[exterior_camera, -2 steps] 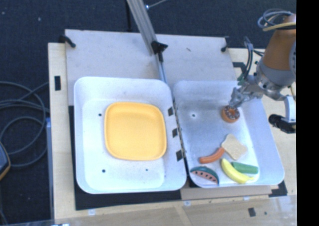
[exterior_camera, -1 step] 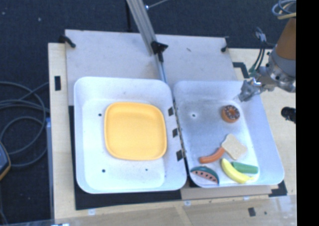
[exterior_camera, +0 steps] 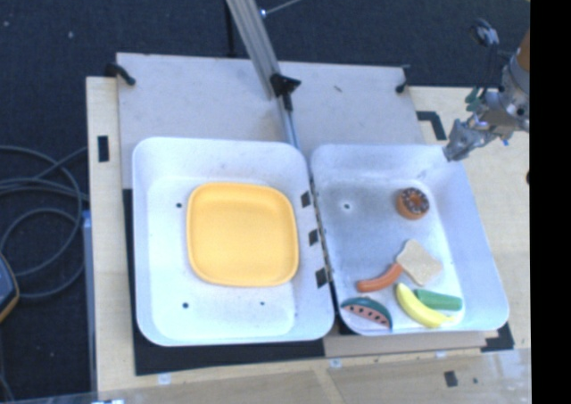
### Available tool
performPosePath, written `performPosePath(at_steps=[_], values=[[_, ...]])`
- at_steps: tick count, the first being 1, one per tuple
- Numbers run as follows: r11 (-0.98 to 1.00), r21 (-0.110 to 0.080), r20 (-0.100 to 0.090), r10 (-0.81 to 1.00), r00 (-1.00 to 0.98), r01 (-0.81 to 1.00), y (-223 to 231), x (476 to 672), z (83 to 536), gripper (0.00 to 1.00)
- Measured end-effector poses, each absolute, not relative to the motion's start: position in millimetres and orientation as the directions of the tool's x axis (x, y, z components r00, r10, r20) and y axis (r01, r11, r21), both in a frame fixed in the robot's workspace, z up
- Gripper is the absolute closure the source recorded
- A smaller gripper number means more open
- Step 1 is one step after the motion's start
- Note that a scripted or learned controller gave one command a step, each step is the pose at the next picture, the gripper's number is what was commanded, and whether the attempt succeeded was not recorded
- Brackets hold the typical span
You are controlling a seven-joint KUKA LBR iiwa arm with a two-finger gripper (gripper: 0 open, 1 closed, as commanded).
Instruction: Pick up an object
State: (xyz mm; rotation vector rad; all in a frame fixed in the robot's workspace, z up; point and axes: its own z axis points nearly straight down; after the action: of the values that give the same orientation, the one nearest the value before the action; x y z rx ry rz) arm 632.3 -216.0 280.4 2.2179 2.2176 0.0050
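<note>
Where the right bin (exterior_camera: 464, 215) came closest to the camera, a watermelon slice (exterior_camera: 368, 312), a banana (exterior_camera: 417, 306) and a green piece (exterior_camera: 439, 300) were seen along its near edge. Just behind them lay an orange sausage (exterior_camera: 378, 280) and a slice of bread (exterior_camera: 419, 261), with a brown round item (exterior_camera: 412, 202) further back. A yellow plate (exterior_camera: 242, 234) was seen in the left bin (exterior_camera: 161, 215). Beyond the right bin's far right corner, above the worktop (exterior_camera: 107, 215), the hand (exterior_camera: 466, 139) was seen; how far it was open could not be told.
</note>
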Motion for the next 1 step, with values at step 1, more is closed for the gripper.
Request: performPosePath(at_steps=[1], values=[[0.003,0.001,0.0,1.0,-0.003,1.0,-166.2,647.5,272.4,1.0]])
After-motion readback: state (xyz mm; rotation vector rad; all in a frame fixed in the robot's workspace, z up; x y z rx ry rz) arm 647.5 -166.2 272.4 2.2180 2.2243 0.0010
